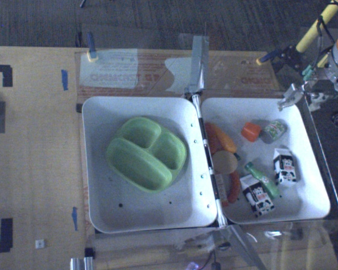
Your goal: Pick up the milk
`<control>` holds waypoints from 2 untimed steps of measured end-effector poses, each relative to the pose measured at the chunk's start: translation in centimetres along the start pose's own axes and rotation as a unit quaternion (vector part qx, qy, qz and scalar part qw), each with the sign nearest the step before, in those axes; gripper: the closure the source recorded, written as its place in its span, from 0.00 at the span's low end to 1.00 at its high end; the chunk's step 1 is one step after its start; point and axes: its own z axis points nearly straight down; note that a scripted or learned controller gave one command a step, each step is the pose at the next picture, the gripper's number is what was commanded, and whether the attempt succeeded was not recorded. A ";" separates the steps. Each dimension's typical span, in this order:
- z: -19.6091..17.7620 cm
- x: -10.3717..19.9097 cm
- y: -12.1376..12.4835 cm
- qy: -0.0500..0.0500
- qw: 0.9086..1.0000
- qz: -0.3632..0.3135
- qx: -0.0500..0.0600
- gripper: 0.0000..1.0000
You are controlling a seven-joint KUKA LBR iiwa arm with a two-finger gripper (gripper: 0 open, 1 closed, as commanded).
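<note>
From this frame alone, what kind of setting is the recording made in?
Probably a robotics lab workcell: two shallow white bins, the left bin holding a green divided plate, the right bin holding toy food and milk cartons, on a taped wooden bench.

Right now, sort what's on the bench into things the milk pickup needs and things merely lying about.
For the job:
- milk carton, right bin
- second milk carton, same bin
- claw, at that bin's far right corner

Lying about:
- green divided plate, left bin
- carrot
- orange cup
- grey-green pouch
- green bottle
- sausage
- brown round item
</note>
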 end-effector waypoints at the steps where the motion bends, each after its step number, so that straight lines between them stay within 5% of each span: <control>1: 14.1 -1.4 -7.4 0.004 1.000 -0.024 0.002 0.00; 2: 16.1 -1.0 -13.4 0.005 0.999 -0.037 -0.006 0.00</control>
